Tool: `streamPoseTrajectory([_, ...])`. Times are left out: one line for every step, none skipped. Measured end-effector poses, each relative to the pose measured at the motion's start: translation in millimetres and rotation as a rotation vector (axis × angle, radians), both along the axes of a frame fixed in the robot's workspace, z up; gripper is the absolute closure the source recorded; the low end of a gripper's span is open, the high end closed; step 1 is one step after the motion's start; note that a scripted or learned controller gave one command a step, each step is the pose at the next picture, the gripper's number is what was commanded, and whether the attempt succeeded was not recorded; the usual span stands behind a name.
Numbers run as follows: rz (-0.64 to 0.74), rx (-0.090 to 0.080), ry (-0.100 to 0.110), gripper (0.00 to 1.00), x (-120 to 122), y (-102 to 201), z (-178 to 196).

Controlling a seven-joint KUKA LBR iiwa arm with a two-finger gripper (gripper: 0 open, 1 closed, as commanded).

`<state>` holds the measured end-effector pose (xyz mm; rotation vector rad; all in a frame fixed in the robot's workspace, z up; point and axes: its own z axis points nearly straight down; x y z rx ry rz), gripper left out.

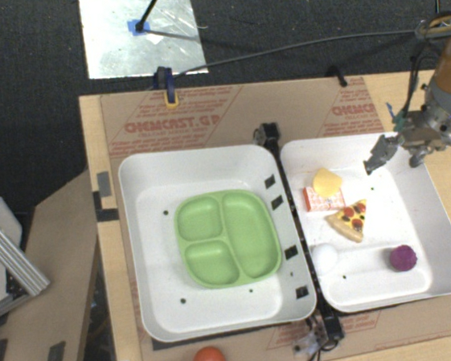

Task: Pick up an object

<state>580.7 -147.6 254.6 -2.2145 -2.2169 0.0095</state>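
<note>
Lying in the right bin [445, 223], a triangular pizza slice [349, 220], red-dotted, yellow-crusted; pincer [394, 154] apparently released, grasping nothing.

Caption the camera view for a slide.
Gripper hovers open over right bin holding pizza slice; green tray in left bin.

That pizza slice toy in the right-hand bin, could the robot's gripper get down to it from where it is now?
Probably yes. The gripper hangs above the right bin, and the pizza slice lies flat and uncovered, with only the yellow piece close by.
</note>
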Motion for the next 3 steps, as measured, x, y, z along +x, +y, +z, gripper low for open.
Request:
streamPoseTrajectory([0.002, -0.002, -0.012, 0.0, 2.2, 0.3, 6.8])
streamPoseTrajectory([0.0, -0.002, -0.009, 0.0, 1.1, -10.0, -44.9])
streamPoseTrajectory([0.0, -0.001, -0.009, 0.0, -0.6, -8.4, -86.5])
